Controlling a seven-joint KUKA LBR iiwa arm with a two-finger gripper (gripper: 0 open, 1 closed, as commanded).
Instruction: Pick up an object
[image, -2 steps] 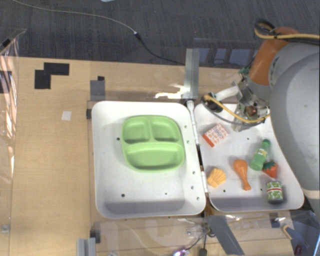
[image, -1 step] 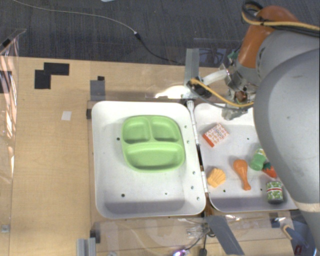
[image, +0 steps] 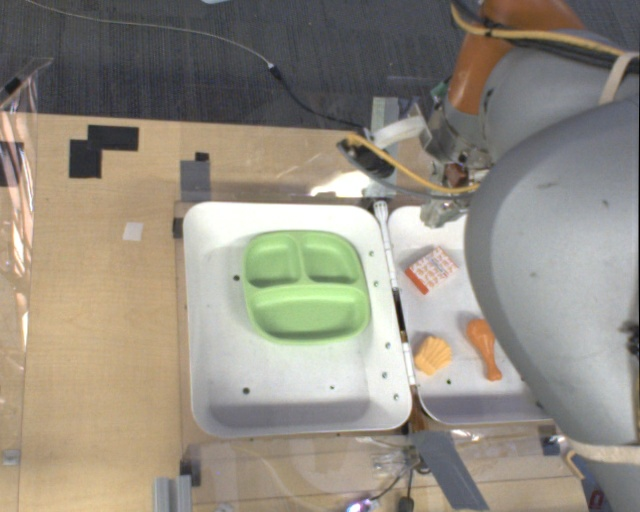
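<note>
Bins first: two shallow white plastic bins sit side by side on the light wooden worktop (image: 100, 330), the left bin (image: 215, 400) in the middle of the frame and the right bin (image: 470, 400) half buried under the arm. The left one carries a lime-green plastic divided plate (image: 303, 285), lying flat and roughly centred, so it looks more like a drop-off spot than something to grab.

The pickable stuff is all in the right bin, right of centre. There's a small red-and-white printed packet (image: 431, 270) toward the upper part, a ridged yellow-orange shell-shaped toy (image: 432, 355) lower down near the divider, and an orange drumstick-shaped toy (image: 483, 347) just beside it, partly close to the arm's shadow. All three lie apart from each other, which should make a single-item grab easier.

The big grey arm with the orange band (image: 560, 250) swings in from the right and covers most of that bin. Its claw (image: 440, 210) seems to sit at the upper rim of the right bin, just above the packet, but it's a small dark blur and I can't tell how wide it's spread or whether it's got anything. My guess is nothing's been lifted yet, and the packet is the nearest candidate.
</note>
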